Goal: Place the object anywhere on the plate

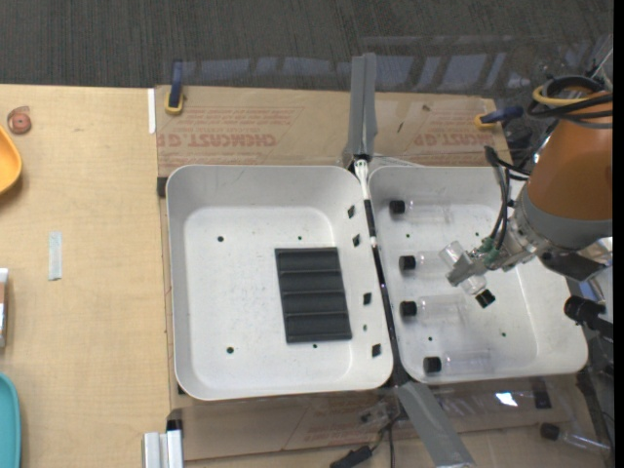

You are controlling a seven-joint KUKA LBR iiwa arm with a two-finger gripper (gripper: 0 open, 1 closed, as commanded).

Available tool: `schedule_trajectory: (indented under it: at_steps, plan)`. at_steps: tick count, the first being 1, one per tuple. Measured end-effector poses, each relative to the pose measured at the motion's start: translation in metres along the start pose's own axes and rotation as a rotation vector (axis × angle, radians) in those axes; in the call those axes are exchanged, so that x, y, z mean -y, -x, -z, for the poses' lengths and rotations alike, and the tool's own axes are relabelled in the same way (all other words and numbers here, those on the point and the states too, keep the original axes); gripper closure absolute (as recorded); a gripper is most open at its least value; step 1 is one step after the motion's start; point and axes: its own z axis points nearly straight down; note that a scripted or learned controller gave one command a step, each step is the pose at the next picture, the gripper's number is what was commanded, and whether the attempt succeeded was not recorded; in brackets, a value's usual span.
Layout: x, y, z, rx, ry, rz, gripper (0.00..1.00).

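Task looks unfinished: gripper (466, 269) hovers over right bin (546, 354), and whether it holds anything I cannot tell. Black ridged plate (312, 295) lies bare in left bin (195, 261).

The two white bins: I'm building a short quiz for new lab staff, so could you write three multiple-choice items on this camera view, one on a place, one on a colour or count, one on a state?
1. Where does the ridged rectangular plate lie?
A. in the left bin
B. in the right bin
C. on the cardboard

2. What colour is that plate?
A. white
B. black
C. orange

3. Where is the gripper?
A. over the wooden table
B. over the left bin
C. over the right bin

Answers:
1 A, since it sits near the middle of the left bin.
2 B, being dark against the white floor.
3 C, because the arm reaches in above the right bin.
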Motion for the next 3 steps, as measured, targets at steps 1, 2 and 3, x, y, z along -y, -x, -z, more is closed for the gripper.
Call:
schedule_trajectory:
  at_steps: [1,2,3]
  plan:
    - [-0.048,-0.062,-0.003,0.000,0.000,0.103,1.00]
    - [-0.069,-0.123,0.029,0.001,0.001,0.302,1.00]
    - [-0.075,-0.158,-0.002,0.000,0.001,0.969,1.00]
